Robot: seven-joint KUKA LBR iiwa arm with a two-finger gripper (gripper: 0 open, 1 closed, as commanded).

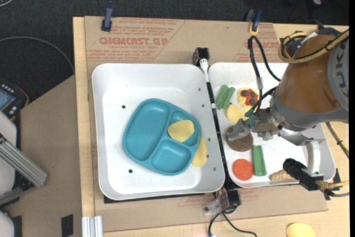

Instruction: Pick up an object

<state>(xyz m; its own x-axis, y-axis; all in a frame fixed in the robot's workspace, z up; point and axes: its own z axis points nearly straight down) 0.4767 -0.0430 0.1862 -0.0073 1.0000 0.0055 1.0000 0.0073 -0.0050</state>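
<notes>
gripper [239, 133] low in the right bin [328, 159], over a brown round piece [242, 144]. whether it is apart or together: cannot tell. green stick [258, 159] and yellow piece [234, 114] crowd close; risk of nudging neighbours or a glancing miss.

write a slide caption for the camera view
KUKA arm lowers its pincer over toy food in the right bin; teal plate sits left.

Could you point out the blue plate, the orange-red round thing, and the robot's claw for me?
blue divided plate [145, 131], camera view, its large left compartment.
orange-red round object [242, 169], camera view, its top face.
gripper [242, 133], camera view, its tip above the brown disc.
</notes>
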